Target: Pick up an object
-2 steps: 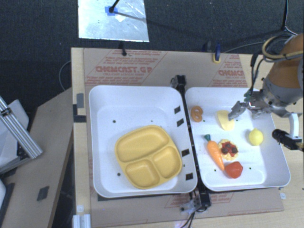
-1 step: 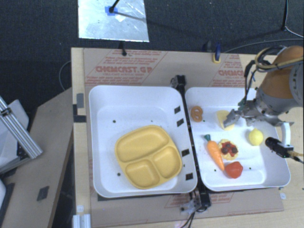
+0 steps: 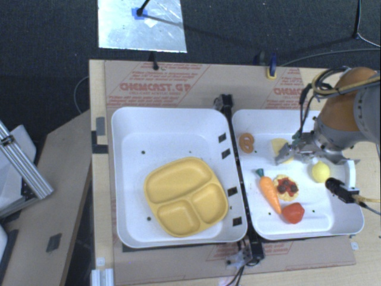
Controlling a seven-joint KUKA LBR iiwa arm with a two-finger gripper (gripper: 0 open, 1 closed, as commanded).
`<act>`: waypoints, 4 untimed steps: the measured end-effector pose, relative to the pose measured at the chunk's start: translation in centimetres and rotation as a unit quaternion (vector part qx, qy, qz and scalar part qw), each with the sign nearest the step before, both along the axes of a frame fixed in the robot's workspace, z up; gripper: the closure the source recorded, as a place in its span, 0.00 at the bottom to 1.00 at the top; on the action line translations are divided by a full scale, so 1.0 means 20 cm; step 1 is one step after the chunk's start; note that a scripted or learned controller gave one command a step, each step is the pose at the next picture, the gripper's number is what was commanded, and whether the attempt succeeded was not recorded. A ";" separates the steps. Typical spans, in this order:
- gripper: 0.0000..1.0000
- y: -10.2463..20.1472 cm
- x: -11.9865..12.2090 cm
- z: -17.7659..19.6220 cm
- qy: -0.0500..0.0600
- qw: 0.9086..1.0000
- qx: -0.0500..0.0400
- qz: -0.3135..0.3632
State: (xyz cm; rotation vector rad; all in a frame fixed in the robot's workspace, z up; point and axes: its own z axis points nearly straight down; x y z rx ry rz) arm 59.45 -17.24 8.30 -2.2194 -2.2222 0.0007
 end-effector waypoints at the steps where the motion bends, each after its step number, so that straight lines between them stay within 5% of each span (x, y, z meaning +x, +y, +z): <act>1: 1.00 0.00 0.01 0.06 -0.003 1.000 -0.001 0.000; 4: 1.00 -0.05 0.01 0.78 -0.003 1.000 -0.001 0.002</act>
